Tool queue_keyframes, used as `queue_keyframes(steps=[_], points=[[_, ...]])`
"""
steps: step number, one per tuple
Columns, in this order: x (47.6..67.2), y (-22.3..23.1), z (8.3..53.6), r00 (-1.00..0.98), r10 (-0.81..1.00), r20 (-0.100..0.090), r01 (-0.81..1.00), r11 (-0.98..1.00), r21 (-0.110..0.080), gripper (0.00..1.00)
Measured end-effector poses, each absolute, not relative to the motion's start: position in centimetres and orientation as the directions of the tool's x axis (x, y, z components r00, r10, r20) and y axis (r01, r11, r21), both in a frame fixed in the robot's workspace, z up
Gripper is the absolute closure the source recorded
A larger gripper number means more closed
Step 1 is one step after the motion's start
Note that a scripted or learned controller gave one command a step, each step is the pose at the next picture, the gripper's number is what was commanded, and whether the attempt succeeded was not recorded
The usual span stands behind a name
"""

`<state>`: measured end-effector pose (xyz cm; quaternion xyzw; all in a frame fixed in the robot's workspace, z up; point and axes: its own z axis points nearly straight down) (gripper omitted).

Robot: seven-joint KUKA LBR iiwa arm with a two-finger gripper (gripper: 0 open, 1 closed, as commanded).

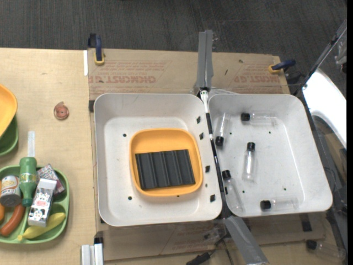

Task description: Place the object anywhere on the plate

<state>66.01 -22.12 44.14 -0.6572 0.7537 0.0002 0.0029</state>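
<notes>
- Nearest the lens, bottom left: green tray [58,221] on the wooden bench, loaded with toy groceries: a green bottle [27,176], a small carton [39,204], a can [9,186], a banana [45,226].
- Above it at the left edge, a yellow bowl [5,112]; just right of that, a small pink disc [62,111] lies alone on the wood.
- Left bin [110,164]: an orange plate [142,141] sits roughly centred on its floor.
- Task's thing, a dark ridged block [164,168], lies flat on the plate, fully inside the rim, towards its lower half. Nothing else touches it.
- Right bin [300,164]: several clear vials with black caps, one near the middle [249,160], one along the top [255,116], one at the lower edge [276,205]. All are well apart from the plate.
- Gripper: jaw state cannot be told from this view.
- Step, as judged: the placing step looks complete, since the block rests on the plate with nothing holding it.
- Next move, as judged: no further handling of the block is needed; any motion should stay clear of the left bin so the block is not nudged off.
</notes>
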Motion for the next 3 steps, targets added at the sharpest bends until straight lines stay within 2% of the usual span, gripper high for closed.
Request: queue_keyframes(steps=[1, 2, 3], points=[[66.0, -22.1, 44.1, 0.244, -0.970, -0.004, -0.970, -0.244, -0.004, 1.00], [66.0, -21.5, 44.1, 0.551, -0.835, -0.003, -0.835, -0.551, -0.005, 1.00], [59.4, -21.0, 44.0, 0.762, -0.647, -0.003, -0.647, -0.762, -0.003, 1.00]])
